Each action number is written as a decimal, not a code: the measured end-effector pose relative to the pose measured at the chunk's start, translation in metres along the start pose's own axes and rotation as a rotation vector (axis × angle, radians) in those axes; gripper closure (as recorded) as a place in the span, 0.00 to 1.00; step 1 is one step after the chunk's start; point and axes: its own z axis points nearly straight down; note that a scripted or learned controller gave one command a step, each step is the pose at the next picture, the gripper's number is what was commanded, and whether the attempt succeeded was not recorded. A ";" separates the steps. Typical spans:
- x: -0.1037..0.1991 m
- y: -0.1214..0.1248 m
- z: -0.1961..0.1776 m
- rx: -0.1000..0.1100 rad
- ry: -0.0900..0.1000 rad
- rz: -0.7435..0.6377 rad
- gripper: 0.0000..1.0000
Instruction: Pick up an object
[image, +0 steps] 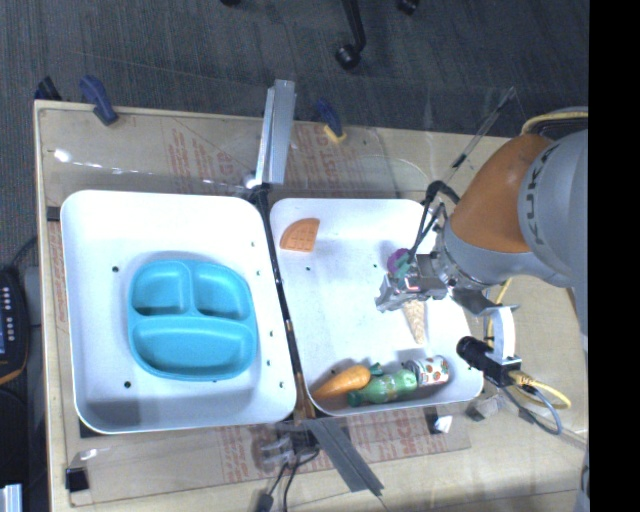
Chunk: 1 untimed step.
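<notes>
Bins sit side by side on the bench: the left bin (90, 220) holds a blue divided plate (192, 318) near its centre, and the right bin (340, 215) holds the loose objects. Within the right bin, a toast slice (300, 235) lies at about eleven o'clock, a carrot (340, 380) and a green bottle (405, 381) lie together along the six o'clock edge, and an ice cream cone (416, 319) lies toward four o'clock, point down. The gripper (403, 288) hangs at about three o'clock in that bin, just above the cone's wide end, with a small purple and green object (400, 262) touching its upper side. Whether its grip is wide, narrow or closed on anything cannot be told from this slant.
</notes>
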 end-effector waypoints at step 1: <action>0.000 0.000 0.000 0.000 0.000 0.000 0.00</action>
